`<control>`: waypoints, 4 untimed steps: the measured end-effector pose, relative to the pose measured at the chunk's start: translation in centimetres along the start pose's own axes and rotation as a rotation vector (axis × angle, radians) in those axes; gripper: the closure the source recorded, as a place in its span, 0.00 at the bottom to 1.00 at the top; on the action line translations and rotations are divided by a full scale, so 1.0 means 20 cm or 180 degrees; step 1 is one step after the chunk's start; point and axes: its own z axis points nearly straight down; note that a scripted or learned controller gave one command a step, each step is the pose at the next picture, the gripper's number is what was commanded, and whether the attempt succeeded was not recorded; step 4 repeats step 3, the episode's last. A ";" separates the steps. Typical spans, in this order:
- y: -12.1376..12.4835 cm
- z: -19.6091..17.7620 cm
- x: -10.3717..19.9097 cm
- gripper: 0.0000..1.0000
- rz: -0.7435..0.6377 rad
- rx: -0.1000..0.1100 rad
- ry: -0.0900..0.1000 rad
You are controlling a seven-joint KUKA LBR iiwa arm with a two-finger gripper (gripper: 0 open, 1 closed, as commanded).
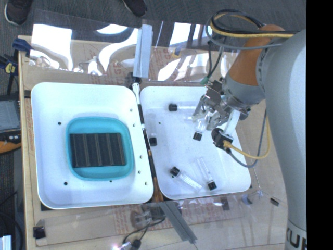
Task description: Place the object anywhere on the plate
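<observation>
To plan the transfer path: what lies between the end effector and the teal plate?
In the camera view, between end effector and teal plate lie bare bin floor, a small black cap and the two bins' adjoining rims.

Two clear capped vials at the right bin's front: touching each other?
Apart. The camera view shows bare white bin floor between the clear vial with black cap on the left and the clear upright-lying vial with black cap on the right.

Arm [289, 87]: cut off by right and bottom edges, base out of frame. Gripper [204, 120]: finger state too cluttered to tell. Small dark caps [172, 107] in right bin [156, 186]: too small to identify; shoes [21, 4] cropped at top edge.
</observation>
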 end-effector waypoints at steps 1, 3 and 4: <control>0.00 0.00 0.00 0.00 0.0000 0.0000 0.0000; 0.15 -0.16 -0.03 0.00 -0.0169 -0.0018 -0.0002; 0.15 -0.16 -0.03 0.00 -0.0169 -0.0018 -0.0002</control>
